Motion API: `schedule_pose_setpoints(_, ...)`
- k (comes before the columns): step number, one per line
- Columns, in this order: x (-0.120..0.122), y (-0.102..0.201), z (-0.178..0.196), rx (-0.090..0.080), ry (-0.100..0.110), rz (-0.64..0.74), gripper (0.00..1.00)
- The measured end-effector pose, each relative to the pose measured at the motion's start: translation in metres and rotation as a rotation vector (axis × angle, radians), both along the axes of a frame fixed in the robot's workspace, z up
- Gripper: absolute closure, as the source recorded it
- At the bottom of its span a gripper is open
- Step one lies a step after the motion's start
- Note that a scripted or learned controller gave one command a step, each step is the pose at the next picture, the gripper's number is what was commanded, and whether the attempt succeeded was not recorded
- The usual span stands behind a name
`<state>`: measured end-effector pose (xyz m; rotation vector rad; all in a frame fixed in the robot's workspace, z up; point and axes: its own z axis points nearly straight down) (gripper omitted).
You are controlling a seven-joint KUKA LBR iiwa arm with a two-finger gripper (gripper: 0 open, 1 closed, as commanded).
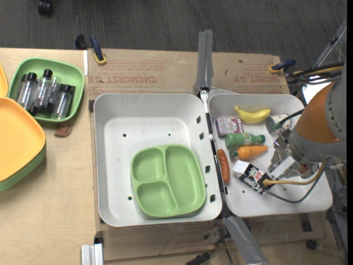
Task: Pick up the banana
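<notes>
Looming tallest at the right, the arm (322,117) bends over the right bin (248,203), its orange band high above the clutter. Its gripper (277,148) hangs low over the middle of that bin. Whether it is spread or pressed together cannot be told from this angle, and nothing is seen pinched in it.

Beside it, the left bin (116,142) holds a green divided tray (168,179) lying flat, likely as a spot to set things down.

All the small items crowd the right bin's left half. The banana (252,114) lies by itself near the far wall, curve upward, apart from the gripper and a little beyond it. I judge that the gripper must travel towards the far wall before descending. Nearer in lie a small purple packet (228,126), a green bottle (242,139) and a carrot (252,152), stacked close in a row, with a red sausage (223,165) along the left wall. The banana's free placement should make it easier to take than its crowded neighbours.

Both bins rest on a cardboard sheet (165,73) clipped down by clamps (98,51), presumably to stop sliding. It lies on a pale wooden bench (49,225). At the left stand stacked yellow plates (19,148) and a green dish (71,76) of small bottles (44,93), well away from the work. Beyond is grey carpet (165,10) and a chair castor (45,5).
</notes>
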<state>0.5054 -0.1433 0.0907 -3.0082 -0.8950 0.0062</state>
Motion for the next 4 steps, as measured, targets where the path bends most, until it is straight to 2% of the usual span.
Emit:
schedule_pose_setpoints(1,-0.025,0.032,0.0,0.0,0.0,-0.003,1.0)
schedule_pose_setpoints(4,-0.027,0.029,0.023,0.002,0.011,-0.017,1.0)
